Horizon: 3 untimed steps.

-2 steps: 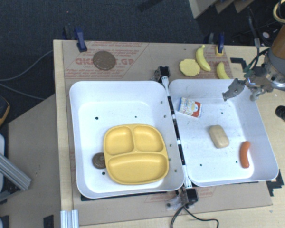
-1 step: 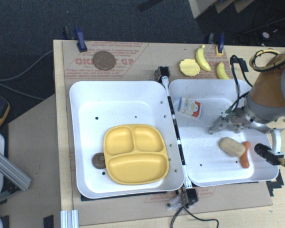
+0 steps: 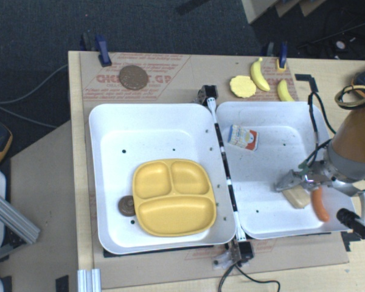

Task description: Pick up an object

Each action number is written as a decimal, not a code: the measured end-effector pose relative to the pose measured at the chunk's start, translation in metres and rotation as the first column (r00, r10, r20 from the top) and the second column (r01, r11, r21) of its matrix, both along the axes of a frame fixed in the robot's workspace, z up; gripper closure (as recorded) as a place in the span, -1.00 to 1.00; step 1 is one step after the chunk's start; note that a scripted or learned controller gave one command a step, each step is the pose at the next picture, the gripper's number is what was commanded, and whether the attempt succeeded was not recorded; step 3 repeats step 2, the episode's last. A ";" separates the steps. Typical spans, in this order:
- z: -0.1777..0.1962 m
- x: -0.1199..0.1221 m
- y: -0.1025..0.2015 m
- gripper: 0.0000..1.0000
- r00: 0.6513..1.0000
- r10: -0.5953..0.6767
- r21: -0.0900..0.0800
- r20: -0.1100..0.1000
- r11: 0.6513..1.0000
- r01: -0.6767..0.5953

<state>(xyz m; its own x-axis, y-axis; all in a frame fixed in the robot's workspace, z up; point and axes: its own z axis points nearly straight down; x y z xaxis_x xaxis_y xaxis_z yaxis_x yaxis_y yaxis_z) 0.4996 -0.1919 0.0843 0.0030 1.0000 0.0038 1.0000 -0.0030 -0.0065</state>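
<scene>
here the gripper (image 3: 294,183) sits low inside the right bin (image 3: 264,221), reaching in from the right under the grey wrist and its orange band (image 3: 356,140). its metal fingers (image 3: 286,183) point left across the bin floor, and whether they are spread or closed cannot be told from this slanted look, since they merge with the pale things beneath them.

just beneath and slightly right of the fingertips lies a tan block (image 3: 297,198), touching or nearly touching the gripper; nothing shows it caught between the fingers. just right of that block, beside the wrist, lies an orange carrot-like piece (image 3: 320,205), tilted, its lower end nearer the bin's front rim. well up and left of the fingertips, in the same bin, rests a small white carton (image 3: 242,137) with blue and red print, apart from everything else.

far left of the jaws, across the black divider, the left bin (image 3: 106,163) holds a yellow sectioned plate (image 3: 172,196) with three compartments, and a brown round cookie (image 3: 127,206) lies against that plate's left edge.

beyond the bins, up from the gripper on the cardboard-covered bench top (image 3: 170,72), stand two yellow bananas (image 3: 260,75) and a yellow ruffled chip-like piece (image 3: 243,86) close together; farther left on the same board lies a brown disc (image 3: 133,76).
</scene>
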 end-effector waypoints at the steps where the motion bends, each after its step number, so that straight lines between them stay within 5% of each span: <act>1: 0.010 0.003 0.000 1.00 1.000 0.002 -0.004 0.007 1.000 -0.002; 2: 0.078 0.025 0.091 1.00 1.000 0.013 -0.002 0.015 1.000 -0.013; 3: 0.078 0.025 0.091 1.00 1.000 0.013 -0.002 0.015 1.000 -0.013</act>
